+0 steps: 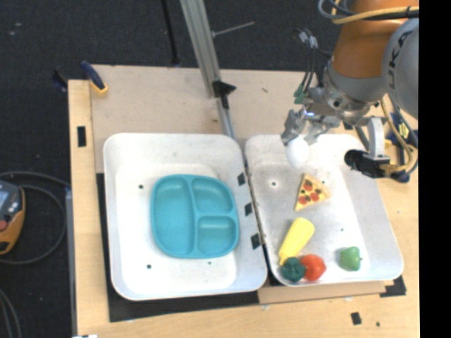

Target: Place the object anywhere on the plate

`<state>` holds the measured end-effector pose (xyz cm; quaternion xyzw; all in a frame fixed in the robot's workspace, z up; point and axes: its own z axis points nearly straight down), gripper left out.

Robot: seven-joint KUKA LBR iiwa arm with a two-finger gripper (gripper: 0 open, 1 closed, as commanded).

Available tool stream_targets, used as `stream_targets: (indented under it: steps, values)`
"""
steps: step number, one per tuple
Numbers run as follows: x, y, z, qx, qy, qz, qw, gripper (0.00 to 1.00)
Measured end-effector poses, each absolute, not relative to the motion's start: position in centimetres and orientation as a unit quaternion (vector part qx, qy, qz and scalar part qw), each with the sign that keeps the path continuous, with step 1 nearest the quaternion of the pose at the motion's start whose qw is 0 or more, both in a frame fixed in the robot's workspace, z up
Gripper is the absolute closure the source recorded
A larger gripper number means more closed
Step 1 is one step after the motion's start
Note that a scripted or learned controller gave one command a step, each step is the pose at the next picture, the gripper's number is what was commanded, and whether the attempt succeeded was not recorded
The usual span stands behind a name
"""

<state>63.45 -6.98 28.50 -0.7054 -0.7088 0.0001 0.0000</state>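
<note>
Bench (162,97) carries two white bins. Left bin (127,160) holds the teal plate (194,215), nothing on it yet. Right bin (366,217) holds pizza slice (311,192), corn (296,238), tomato (313,267). Hand (301,134) hangs over the right bin's far edge pinching a white egg (298,152), likely lifted for carrying left.

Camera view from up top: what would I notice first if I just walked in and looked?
Probably the bright teal plate, sitting alone in the left bin. Next, the colourful toy food in the right bin: a pizza slice, a yellow corn cob, a tomato and a green pepper near the front. Above that bin's far end, the gripper has a white egg-like object at its tip.
</note>
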Motion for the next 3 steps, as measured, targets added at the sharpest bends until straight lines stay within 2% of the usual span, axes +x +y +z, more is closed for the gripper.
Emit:
stream_targets:
  steps: [1, 3]
  values:
    - [61.2, -1.2, 27.7, -0.705, -0.71, -0.0001, 0.0, 1.0]
    - [56.3, 7.3, 24.7, -0.705, -0.709, 0.0002, 0.001, 1.0]
